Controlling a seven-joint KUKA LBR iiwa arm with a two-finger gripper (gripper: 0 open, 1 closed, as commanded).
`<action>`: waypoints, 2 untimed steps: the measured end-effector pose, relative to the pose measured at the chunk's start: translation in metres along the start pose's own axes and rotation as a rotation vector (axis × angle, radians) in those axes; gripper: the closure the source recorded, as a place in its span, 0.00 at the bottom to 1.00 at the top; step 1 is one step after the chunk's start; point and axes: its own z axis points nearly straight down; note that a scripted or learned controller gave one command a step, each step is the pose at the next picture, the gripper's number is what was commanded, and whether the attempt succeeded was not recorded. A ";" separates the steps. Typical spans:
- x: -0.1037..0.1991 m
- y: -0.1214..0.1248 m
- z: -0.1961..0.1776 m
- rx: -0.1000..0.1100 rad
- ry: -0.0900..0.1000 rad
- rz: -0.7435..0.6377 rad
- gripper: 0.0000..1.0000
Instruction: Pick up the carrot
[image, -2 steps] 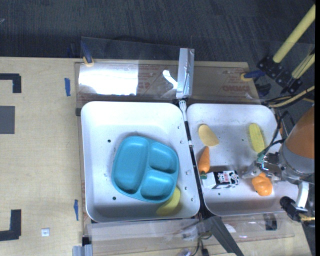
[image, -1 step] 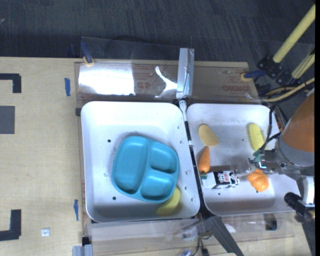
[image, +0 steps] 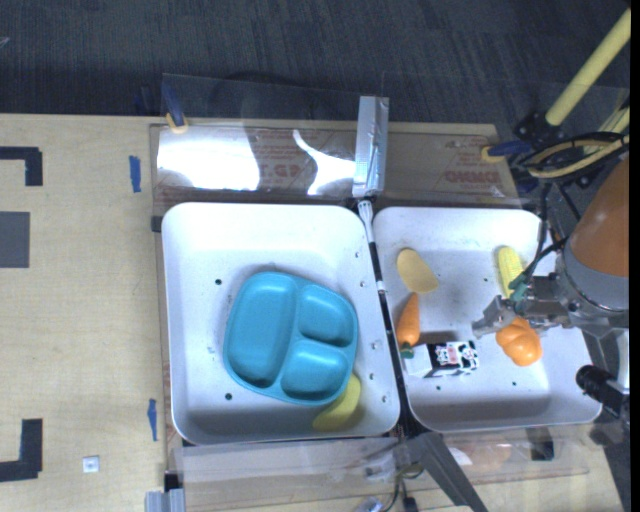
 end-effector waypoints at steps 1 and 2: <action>0.050 -0.004 -0.015 0.003 -0.001 0.172 1.00; 0.065 -0.004 -0.037 0.002 -0.002 0.260 1.00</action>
